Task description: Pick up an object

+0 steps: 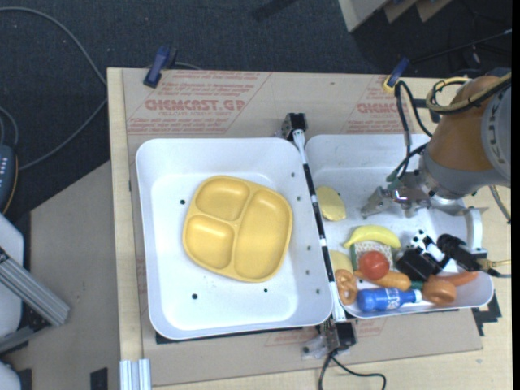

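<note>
Nearest to us, along the front wall of the right bin (484,297), we see a heap of small things. A blue bottle (387,300) lies on its side at the front, with an orange carrot-like piece (447,285) to its right and a pair of orange-handled scissors (346,283) to its left. Just behind the bottle sits a red tomato (374,265), touching a yellow banana (372,236) that curves over it. To the right of these lies a black and white object (429,253) whose kind we cannot make out.

In the left bin (154,218) a yellow divided plate (237,228) rests near the middle.

Farther back in the right bin, a pale yellow piece (331,203) lies alone by the left wall. Behind the heap and apart from it, the gripper (388,201) sits low over the bin floor. We see nothing between its fingers, and we cannot tell how wide it stands. The arm (467,140) reaches in from the right.

Farthest off, two blue clamps (158,65) grip the bench's rear edge.
</note>
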